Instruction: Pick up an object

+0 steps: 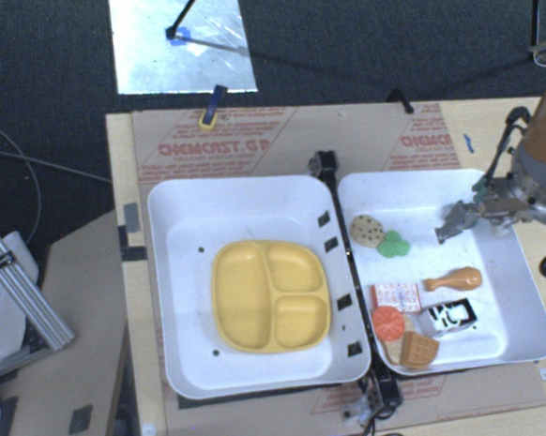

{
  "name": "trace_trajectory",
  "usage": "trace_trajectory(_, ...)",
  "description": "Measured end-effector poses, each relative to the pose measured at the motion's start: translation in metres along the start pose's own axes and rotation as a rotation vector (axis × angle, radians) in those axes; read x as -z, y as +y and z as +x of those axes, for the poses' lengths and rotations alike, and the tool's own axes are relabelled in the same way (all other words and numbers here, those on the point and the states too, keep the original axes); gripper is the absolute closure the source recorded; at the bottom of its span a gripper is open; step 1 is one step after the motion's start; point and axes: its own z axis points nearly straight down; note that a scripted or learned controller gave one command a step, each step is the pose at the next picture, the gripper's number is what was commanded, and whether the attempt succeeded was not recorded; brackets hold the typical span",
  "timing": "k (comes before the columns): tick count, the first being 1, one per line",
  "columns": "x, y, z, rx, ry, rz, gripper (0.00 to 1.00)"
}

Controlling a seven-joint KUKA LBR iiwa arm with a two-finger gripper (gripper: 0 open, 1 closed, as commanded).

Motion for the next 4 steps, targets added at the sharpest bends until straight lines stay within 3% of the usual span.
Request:
trace_trajectory(1,0.292,0.037,0.088,0.007,-0.002,-0.022,0.0)
trace_trajectory(2,0.22,-0.027,0.191,0.013,0.003,0.007,0.0)
trace_trajectory(3,0.106,-0.059,0.083,-0.013,-0.002,0.01,0.0)
trace_trajectory(4,0.287,-0.056,0.084,0.002,-0.002,-0.022,0.0)
